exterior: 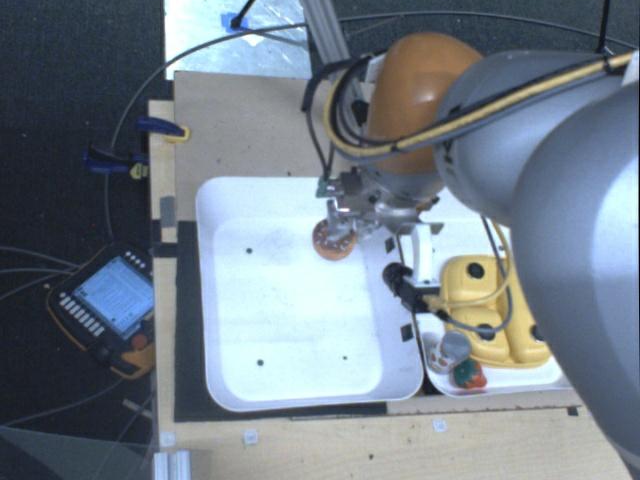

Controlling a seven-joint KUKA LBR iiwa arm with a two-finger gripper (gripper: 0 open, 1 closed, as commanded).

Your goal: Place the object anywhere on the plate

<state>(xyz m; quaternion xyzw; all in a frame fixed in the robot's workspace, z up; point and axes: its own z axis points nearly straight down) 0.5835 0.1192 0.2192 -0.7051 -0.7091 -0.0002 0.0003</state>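
Observation:
A small round brown object (333, 241) is over the upper right part of the left white bin (290, 368). My gripper (340, 218) is directly above it, and the fingers (347, 211) come down onto its top edge and look shut on it. The yellow plate (480, 283) lies in the right bin (500, 385), to the right of the gripper and partly hidden by the arm.
A black part of the wrist (400, 280) and cables hang over the wall between the bins. Small items, one grey (455, 347) and one red-green (468, 373), lie at the right bin's front left corner. A handheld pendant (108, 298) lies off the bench to the left.

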